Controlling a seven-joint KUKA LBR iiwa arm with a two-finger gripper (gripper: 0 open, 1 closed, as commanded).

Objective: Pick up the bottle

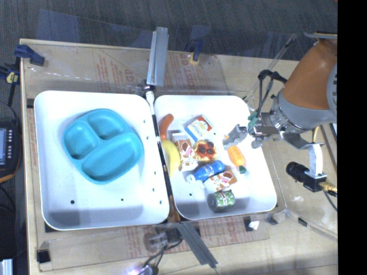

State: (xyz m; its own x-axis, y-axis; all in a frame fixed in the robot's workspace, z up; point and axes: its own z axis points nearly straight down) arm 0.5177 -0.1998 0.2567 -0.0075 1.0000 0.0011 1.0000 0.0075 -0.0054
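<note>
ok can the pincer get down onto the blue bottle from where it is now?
Probably yes, but tight. The pincer sits over the right bin's right side, above the carrot. The blue bottle lies uncovered on top, though packets and a can crowd its sides.

Table (86, 67): pale wood top, printed with faint reddish lines, covered in part by a clear sheet. Dark carpeted floor (172, 4) beyond its far edge.

Directly on the table: two shallow white bins side by side, edges touching at the middle. Left bin (46, 193) sits toward the left half; right bin (261, 196) just beside it toward the arm's side. A grey metal bar (156, 56) runs from the far edge down to the seam between the bins. A second grey bar (195, 245) lies at a slant at the near edge, below the seam. Blue clamps at the far edge: one at the left corner (26, 53), one near the middle (196, 49).
</note>
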